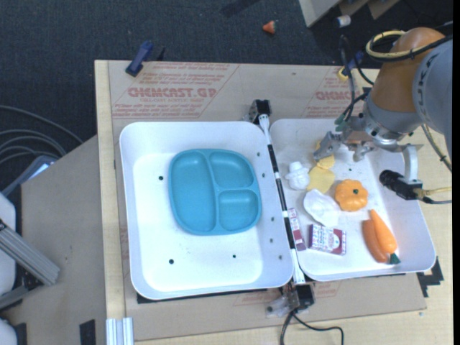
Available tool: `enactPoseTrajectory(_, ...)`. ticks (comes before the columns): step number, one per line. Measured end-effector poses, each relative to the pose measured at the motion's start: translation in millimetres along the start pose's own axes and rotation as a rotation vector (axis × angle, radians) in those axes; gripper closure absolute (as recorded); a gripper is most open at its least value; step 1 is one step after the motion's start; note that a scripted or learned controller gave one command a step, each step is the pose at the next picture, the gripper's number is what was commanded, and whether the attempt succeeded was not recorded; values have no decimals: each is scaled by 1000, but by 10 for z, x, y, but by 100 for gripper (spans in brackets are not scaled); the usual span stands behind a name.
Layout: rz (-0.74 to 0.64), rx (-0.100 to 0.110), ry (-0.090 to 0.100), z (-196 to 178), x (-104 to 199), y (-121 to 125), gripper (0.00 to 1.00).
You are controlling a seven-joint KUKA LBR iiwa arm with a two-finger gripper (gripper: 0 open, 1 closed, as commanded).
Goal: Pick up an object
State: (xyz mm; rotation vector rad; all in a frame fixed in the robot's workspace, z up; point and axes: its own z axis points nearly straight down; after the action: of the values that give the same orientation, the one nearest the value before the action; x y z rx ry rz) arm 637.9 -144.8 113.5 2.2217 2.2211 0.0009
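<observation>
Gripper point(343, 142) hangs over the right bin point(424, 236), fingers apart, holding nothing. Close below sit yellow cheese point(321, 178), a pumpkin point(351, 195) and a carrot point(379, 237).

A tan worktop point(180, 85) printed with red lettering carries two shallow white bins side by side: the left bin point(144, 264) and the right bin point(413, 246), their inner rims touching.

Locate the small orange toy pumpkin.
The small orange toy pumpkin sits in the right white bin, right of the pale yellow block and above the orange toy carrot.
</observation>
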Motion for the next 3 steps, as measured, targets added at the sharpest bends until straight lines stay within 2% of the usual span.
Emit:
enactPoseTrajectory(1,-1,0,-1,289,-144,287,0)
enactPoseTrajectory(2,-1,3,1,285,321,287,0)
enactPoseTrajectory(3,-2,2,1,182,322,291,100)
